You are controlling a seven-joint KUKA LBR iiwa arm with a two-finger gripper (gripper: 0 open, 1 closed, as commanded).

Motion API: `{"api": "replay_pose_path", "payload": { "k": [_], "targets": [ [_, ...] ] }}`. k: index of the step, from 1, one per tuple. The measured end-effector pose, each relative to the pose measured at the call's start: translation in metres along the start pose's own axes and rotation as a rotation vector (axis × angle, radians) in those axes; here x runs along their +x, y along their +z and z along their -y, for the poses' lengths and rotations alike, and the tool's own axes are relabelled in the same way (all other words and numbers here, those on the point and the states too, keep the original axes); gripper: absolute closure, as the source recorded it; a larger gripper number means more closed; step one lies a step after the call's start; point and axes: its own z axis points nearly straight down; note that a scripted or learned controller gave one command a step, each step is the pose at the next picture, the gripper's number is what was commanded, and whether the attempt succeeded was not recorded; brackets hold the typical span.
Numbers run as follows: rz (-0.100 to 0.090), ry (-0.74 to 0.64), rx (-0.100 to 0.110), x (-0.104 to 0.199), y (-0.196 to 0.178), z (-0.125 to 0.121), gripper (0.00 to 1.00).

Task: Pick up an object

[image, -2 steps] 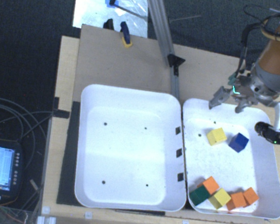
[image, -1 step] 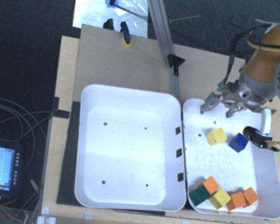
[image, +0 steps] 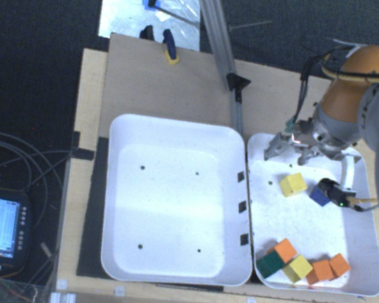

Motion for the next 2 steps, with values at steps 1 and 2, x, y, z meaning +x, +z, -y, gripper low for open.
{"api": "replay_pose_path", "payload": {
  "k": [1, 2],
  "targets": [
    [0.000, -0.001, -0.001, 0.000, 0.029, 0.000, 0.00],
    [0.001, -0.003, -0.007, 0.000, 0.016, -0.002, 1.00]
  ]
}}
